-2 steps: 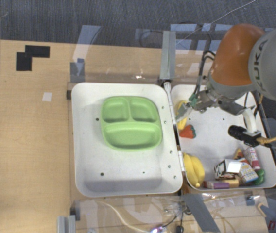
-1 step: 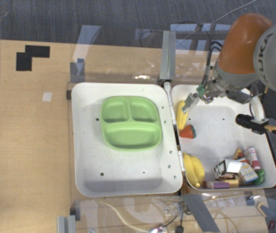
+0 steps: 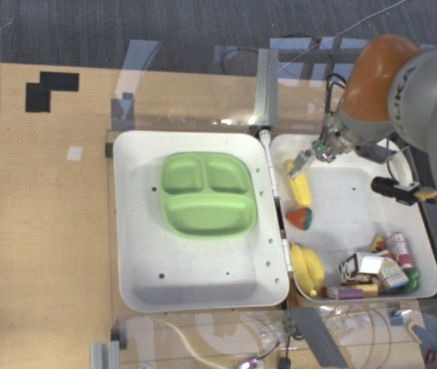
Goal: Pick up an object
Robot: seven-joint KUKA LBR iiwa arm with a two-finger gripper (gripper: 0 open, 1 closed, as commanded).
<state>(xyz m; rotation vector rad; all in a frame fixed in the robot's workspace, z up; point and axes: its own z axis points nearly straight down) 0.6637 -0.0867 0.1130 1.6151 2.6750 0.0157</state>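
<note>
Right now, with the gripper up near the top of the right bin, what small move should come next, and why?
Probably a short descent toward the corn cob. The gripper sits just above the cob's upper end in the right bin, with nothing seen between its fingers. The strawberry lies just below the cob, so keep the approach on the cob's upper half.

The grey arm (image 3: 426, 91) reaches in from the right, its orange band (image 3: 376, 79) just above the wrist. The gripper (image 3: 305, 162) points down and leftward at a slant.
</note>
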